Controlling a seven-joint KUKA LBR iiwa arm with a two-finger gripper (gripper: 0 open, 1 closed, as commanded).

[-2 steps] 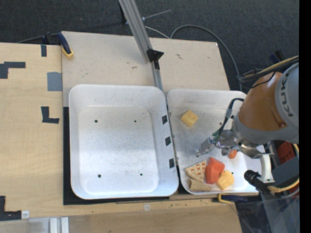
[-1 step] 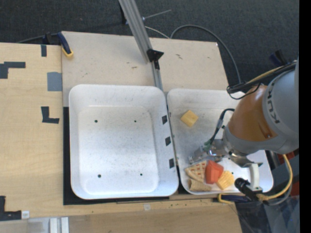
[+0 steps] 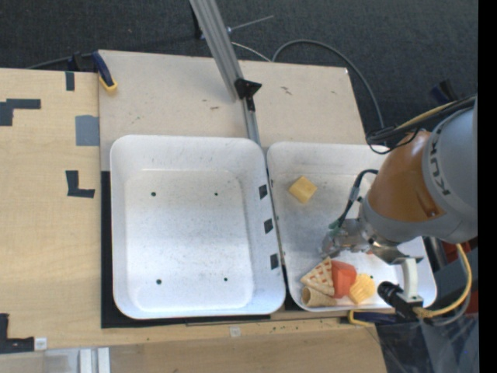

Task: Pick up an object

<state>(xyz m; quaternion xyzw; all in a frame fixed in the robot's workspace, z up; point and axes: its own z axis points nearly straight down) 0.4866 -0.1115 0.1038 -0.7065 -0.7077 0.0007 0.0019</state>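
Note:
In the right bin [image 3: 326, 155] a yellow cube [image 3: 303, 189] lies alone near the far left side. A cluster sits at the near edge: a tan wedge-shaped toy with a waffle pattern [image 3: 318, 279], a red piece [image 3: 345, 279] and a small yellow ridged piece [image 3: 362, 289]. My gripper [image 3: 335, 243] hangs low over the bin floor, just above the cluster's far side and to the right of the cube. The grey wrist and the orange band [image 3: 400, 185] cover the bin's right part.
The left bin [image 3: 124, 208] lies beside the right one, their rims meeting at a ridge with black clips [image 3: 269, 225]. A slanted metal pole [image 3: 221, 41] stands behind the bins. Cables [image 3: 458, 286] trail at the right. A blue-and-yellow clamp [image 3: 104, 71] sits at the back left.

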